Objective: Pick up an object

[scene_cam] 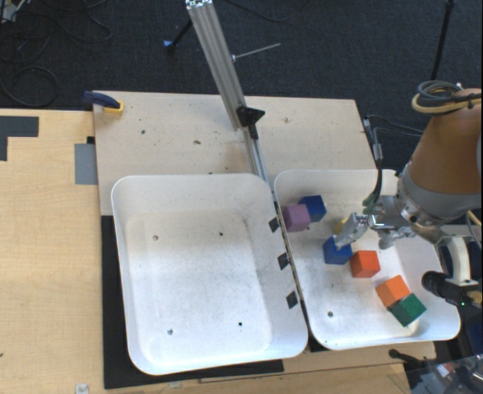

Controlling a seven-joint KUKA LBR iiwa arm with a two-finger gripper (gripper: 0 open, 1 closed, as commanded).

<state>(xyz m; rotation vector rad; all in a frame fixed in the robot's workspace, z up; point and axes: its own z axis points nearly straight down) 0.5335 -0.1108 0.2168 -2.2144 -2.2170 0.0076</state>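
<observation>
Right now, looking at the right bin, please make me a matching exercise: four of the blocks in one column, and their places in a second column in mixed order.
Blocks:
1. purple block
2. green block
3. red block
4. blue block under the gripper

Places:
A. nearest the front right corner of the right bin
B. beside the divider between the bins, touching another blue block
C. just right of the blue block under the gripper
D. left of the red block

Pairs: 1-B, 2-A, 3-C, 4-D
</observation>
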